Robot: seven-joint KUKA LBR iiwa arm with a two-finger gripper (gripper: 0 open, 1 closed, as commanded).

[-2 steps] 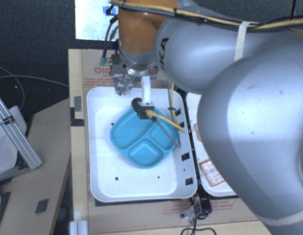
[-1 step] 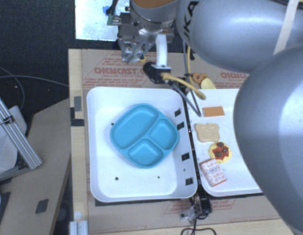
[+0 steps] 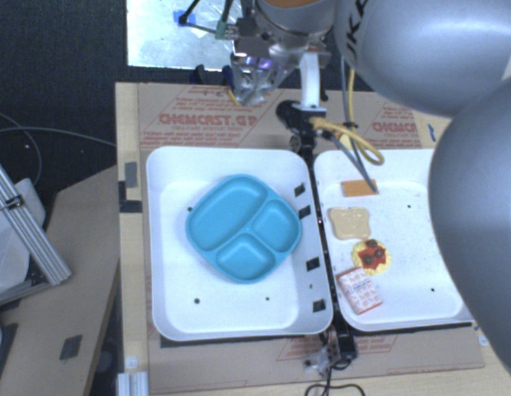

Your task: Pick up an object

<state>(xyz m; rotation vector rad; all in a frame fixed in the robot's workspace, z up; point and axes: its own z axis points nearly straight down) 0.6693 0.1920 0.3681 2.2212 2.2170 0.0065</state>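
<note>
My gripper (image 3: 252, 79) hangs high over the cardboard behind the left bin (image 3: 168, 246), apart from every object. In the right bin (image 3: 420, 304), along its left side, lie a small orange-brown block (image 3: 357, 188), a beige slice (image 3: 349, 221), a yellow round piece with red topping (image 3: 371, 256) and a red-and-white packet (image 3: 360, 290). A blue divided plate (image 3: 243, 228) rests in the middle of the left bin.
The big grey arm covers the upper right and the right bin's right side. A yellow cable (image 3: 354, 143) and a black fitting (image 3: 298, 122) hang over the bins' shared wall at the back. A metal frame stands at the far left.
</note>
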